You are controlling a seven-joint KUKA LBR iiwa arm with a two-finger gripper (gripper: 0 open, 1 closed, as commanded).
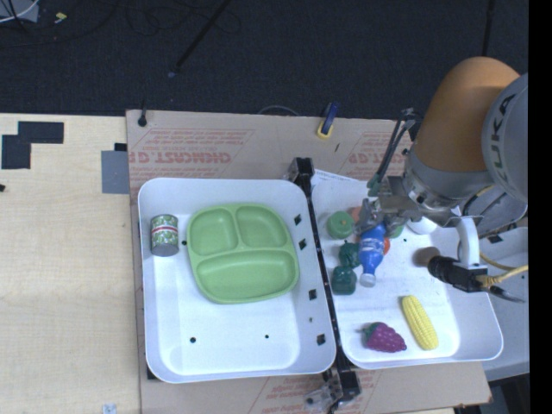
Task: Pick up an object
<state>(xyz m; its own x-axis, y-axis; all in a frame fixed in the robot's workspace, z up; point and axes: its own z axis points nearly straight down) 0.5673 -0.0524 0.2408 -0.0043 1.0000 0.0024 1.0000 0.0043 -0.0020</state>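
White bins [164,317], cardboard [216,149] (printed), dark carpet [259,41]

Two white bins are set side by side on a brown sheet of cardboard [207,145]. The left bin [224,339] and the right bin [470,339] are pressed close together, and a black strip [321,266] is seen along the line where they meet. Red letters [181,156] are printed on the cardboard, behind the left bin. A small blue and yellow clip [327,121] is fixed at the cardboard's back edge. The cardboard is laid on a pale wooden bench [60,274]. A black patch [33,141] and a grey square [113,171] are stuck on the bench. Behind the bench, a dark carpet [259,41] is spread, and thin wires [24,5] are left in its far left corner.
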